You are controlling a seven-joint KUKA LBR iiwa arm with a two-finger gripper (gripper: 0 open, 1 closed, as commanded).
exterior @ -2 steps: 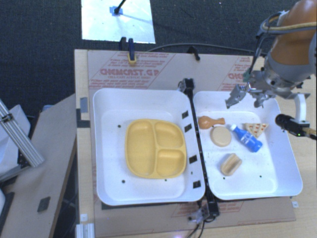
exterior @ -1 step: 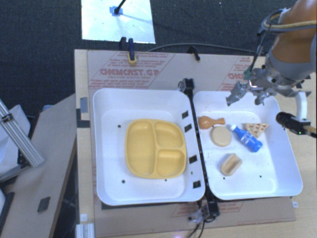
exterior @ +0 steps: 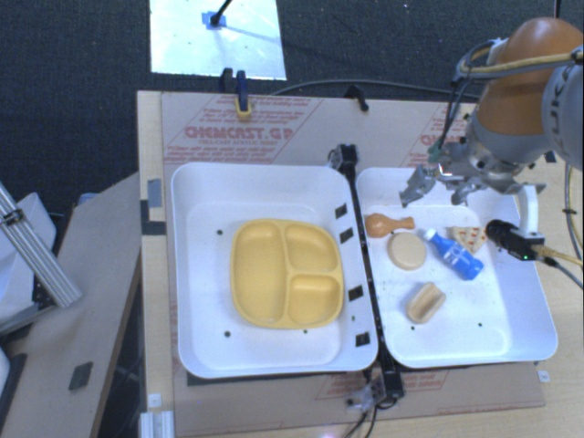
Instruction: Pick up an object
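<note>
The gripper (exterior: 440, 188) hangs over the far edge of the right bin (exterior: 525, 331), fingers spread apart with nothing between them. One finger (exterior: 415, 188) points down-left toward the bin's far-left corner; the other (exterior: 465, 190) sits nearer the wrist.

The candidate objects lie clustered in the far half of the right bin. An orange spoon-like piece (exterior: 388, 224) lies closest to the gripper, just below the left finger. A round tan disc (exterior: 407, 251) sits just beside it. A blue bottle with a white cap (exterior: 453, 254) lies on its side, touching or nearly touching the disc. A patterned wedge (exterior: 469, 237), possibly a toy pizza slice, lies behind the bottle. A tan bread-like block (exterior: 425, 302) rests apart, nearer the bin's middle.

The left bin (exterior: 201, 245) holds a yellow divided plate (exterior: 285, 273), three compartments, lying flat.
</note>
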